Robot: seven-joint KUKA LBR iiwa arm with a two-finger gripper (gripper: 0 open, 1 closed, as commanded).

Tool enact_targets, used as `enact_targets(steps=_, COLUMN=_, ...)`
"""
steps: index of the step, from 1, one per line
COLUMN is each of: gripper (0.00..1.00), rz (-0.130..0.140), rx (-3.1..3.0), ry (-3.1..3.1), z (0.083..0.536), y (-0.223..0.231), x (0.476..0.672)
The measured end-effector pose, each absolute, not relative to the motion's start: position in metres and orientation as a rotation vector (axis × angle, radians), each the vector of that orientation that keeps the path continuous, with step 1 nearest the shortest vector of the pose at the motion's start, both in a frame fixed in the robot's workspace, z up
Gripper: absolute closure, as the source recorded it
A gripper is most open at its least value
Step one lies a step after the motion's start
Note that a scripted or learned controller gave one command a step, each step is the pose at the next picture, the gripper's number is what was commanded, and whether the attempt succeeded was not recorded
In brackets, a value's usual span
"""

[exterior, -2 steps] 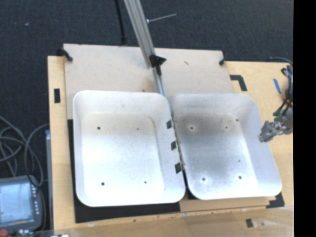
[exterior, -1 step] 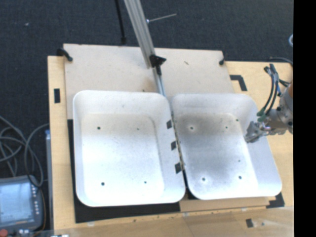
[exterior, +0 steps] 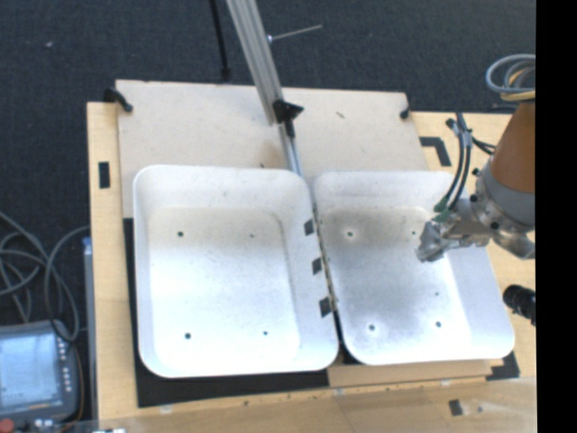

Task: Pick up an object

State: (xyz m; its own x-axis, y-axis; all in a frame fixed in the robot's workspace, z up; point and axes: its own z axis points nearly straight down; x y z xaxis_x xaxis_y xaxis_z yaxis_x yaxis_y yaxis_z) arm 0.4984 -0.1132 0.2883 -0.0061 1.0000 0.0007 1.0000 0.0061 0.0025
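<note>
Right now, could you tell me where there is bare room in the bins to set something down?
The left bin has bare floor from wall to wall. The right bin has bare floor along the centre divider and near edge; its far right side is crowded by the gripper.

Single arm (exterior: 505, 183), grey-bodied, with broad orange band (exterior: 520, 152) above the wrist. Band smooth, rounded, barrel-shaped. Grey metallic wrist section (exterior: 505, 207) beneath, lighter ring at the joint. Bundle of dark and green cables (exterior: 462, 165) along the band's side, down to the wrist. Pale looped hose (exterior: 510, 72) above. Gripper (exterior: 433, 242) pale grey, blocky, blurred; screws and markings not discernible.
</note>
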Motion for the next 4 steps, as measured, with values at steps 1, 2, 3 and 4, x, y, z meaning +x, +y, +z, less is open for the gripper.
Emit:
enact_targets(steps=1, gripper=1.0, rz=0.001, rx=2.216, ry=2.226, z=0.278, y=-0.069, x=0.497)
enact_targets(steps=2, gripper=1.0, rz=0.0, rx=2.216, ry=2.228, z=0.268, y=-0.017, x=0.495)
enact_targets(steps=3, gripper=1.0, rz=-0.002, rx=2.217, ry=2.231, z=0.264, y=0.028, x=0.496)
enact_targets(steps=4, gripper=1.0, rz=0.001, rx=2.214, ry=2.227, z=0.25, y=0.077, x=0.513)
